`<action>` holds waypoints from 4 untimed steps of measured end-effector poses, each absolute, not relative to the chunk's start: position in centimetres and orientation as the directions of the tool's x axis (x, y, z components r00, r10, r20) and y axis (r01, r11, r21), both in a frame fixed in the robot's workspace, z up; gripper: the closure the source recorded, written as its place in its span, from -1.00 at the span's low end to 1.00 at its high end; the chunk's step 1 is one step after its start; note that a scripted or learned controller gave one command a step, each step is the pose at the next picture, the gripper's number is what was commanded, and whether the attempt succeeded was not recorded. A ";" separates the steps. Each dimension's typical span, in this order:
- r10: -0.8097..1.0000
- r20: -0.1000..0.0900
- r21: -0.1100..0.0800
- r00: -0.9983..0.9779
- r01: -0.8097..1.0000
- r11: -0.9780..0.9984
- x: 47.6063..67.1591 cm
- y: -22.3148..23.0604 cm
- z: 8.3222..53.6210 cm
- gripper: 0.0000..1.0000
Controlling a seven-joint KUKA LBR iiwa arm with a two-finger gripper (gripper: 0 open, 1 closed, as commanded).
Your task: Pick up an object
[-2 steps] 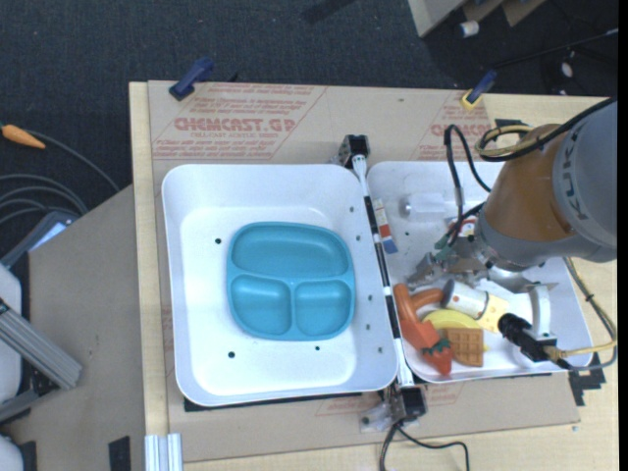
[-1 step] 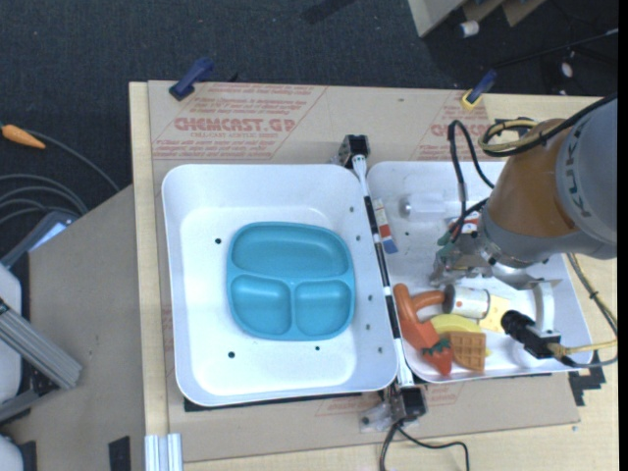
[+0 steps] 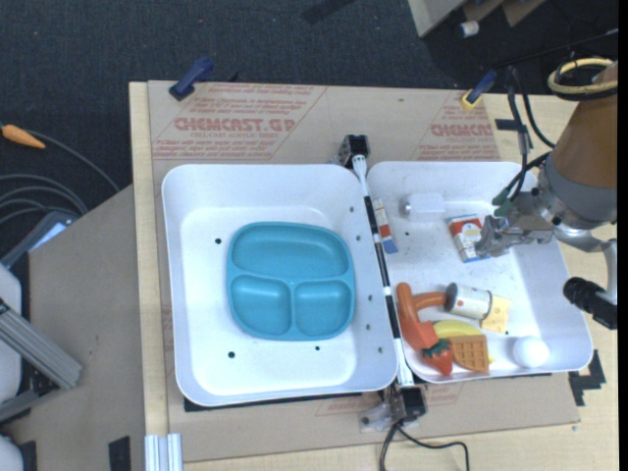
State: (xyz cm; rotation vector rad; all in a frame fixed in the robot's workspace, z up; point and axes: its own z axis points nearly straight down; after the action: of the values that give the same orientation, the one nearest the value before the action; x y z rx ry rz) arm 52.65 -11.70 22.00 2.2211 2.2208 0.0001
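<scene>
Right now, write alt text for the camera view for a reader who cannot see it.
A grey robot arm reaches from the right, its gripper low over a small red-and-white packet in the right white bin, where toy foods cluster at the near edge. The left white bin holds a blue divided plate.

Blue 3-section tray sits mid left bin, center-left of frame. 2 bins rest on a brown board with red print, upper middle. Blue clamp on the board's upper left corner, another blue-yellow clamp at upper right. Black clips and at the bins' seam, top and bottom. Dark carpet across the top. Grey cables at left edge, orange bit upper left.
</scene>
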 end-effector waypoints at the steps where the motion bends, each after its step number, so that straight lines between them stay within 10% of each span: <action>1: 1.000 0.000 0.000 0.000 1.000 0.000 52.6 -11.7 22.0 -1.00; 2: 1.000 0.000 -0.001 0.001 1.000 -0.001 56.2 -14.4 8.4 -1.00; 3: 1.000 0.000 0.000 -0.001 1.000 0.001 62.7 -12.3 8.5 -1.00; 4: 1.000 0.001 -0.002 0.001 1.000 -0.001 50.7 -10.4 8.4 -1.00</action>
State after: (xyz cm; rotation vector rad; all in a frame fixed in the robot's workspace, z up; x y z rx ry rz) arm 50.67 -10.43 8.40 2.2239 2.2221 -0.0015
